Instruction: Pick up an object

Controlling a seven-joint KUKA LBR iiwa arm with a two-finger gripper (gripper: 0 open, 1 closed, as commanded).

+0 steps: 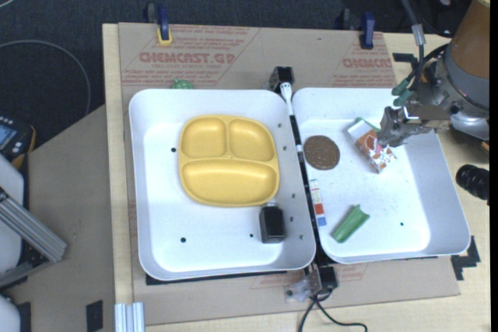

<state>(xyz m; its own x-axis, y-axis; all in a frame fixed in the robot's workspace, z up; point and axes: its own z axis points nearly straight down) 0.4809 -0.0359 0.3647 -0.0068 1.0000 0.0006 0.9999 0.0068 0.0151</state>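
My gripper (389, 133) hangs low over the upper right part of the right bin (436, 221), just above a small red and white packet (373, 152) with a green corner. It is at the packet's right end, and whether it touches the packet is unclear. Left of the packet lies a brown disc (321, 152). A green oblong piece (349, 223) rests near the bin's front. In the left bin (152, 190) sit a yellow divided plate (229, 159) and a small black block (271, 223).
A slim white stick with a black cap (285, 89) lies along the rims between the two bins. A small strip with red and blue marks (315, 203) sits at the right bin's left wall. Clamps hold the board at the back.
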